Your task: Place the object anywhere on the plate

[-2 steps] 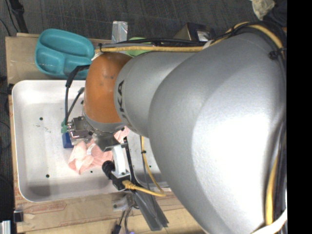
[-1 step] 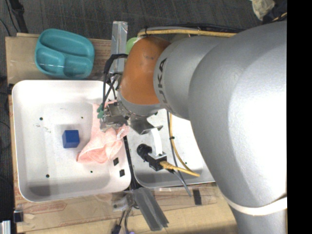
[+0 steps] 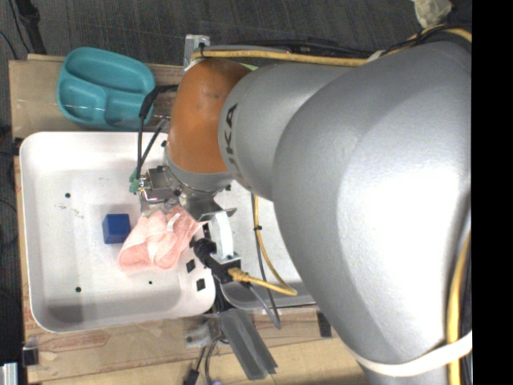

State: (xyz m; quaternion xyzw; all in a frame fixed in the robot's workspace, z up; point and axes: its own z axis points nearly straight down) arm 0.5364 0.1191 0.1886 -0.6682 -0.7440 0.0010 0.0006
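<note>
The arm [image 3: 337, 159] hangs over the left bin [image 3: 48, 215], its wrist covering the pink cloth [image 3: 156, 243] lying just right of a blue block [image 3: 116, 228]. Whether the jaws are open or closed, I cannot tell. No plate is identifiable, so placement seems undone.

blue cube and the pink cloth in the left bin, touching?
Touching. The camera view shows the small blue cube butting against the crumpled pink cloth at its right edge, no white bin floor between them.
</note>
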